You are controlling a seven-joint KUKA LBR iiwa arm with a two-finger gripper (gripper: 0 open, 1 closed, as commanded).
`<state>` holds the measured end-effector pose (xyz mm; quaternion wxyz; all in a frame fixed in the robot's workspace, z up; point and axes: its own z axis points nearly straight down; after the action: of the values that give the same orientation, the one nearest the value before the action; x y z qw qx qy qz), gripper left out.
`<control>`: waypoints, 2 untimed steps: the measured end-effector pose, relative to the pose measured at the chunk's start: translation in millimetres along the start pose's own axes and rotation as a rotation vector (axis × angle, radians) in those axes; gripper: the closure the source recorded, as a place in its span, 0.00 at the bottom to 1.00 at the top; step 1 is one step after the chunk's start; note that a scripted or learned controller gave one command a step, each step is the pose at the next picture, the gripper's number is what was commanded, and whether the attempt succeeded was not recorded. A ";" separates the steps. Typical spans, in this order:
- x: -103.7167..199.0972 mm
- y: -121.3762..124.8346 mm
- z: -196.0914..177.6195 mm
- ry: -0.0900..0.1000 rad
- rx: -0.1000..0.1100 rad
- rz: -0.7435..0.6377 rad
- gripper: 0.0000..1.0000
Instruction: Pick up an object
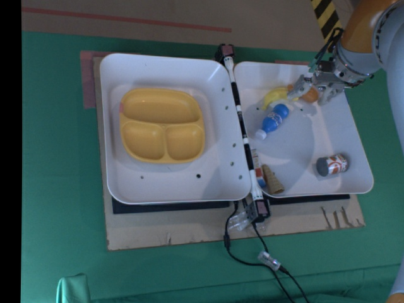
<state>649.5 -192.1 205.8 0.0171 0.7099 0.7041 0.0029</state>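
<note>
My gripper (317, 98) hangs low over the far part of the right bin (353, 137). A small orange object (308, 95) sits right at its left side, touching or nearly touching it. A yellow banana (276, 96) lies just left of that. A blue bottle with a white cap (272, 120) lies tilted below the banana. A small can with an orange and white label (332, 165) lies on its side near the front right. A brown cone (273, 179) rests at the front left corner.
The left bin (126, 182) holds a yellow divided plate (162, 124). A black-and-white divider strip (240, 122) runs between the bins. Cables (265, 257) trail over the green cloth in front. The grey arm with its orange band (372, 17) comes in from the upper right.
</note>
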 end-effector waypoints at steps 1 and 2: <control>-2.4 3.4 -17.6 -0.008 -0.015 0.004 1.00; -2.5 3.3 -17.6 -0.008 -0.015 0.004 0.00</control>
<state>652.2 -194.2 223.5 0.0252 0.7112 0.7026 0.0051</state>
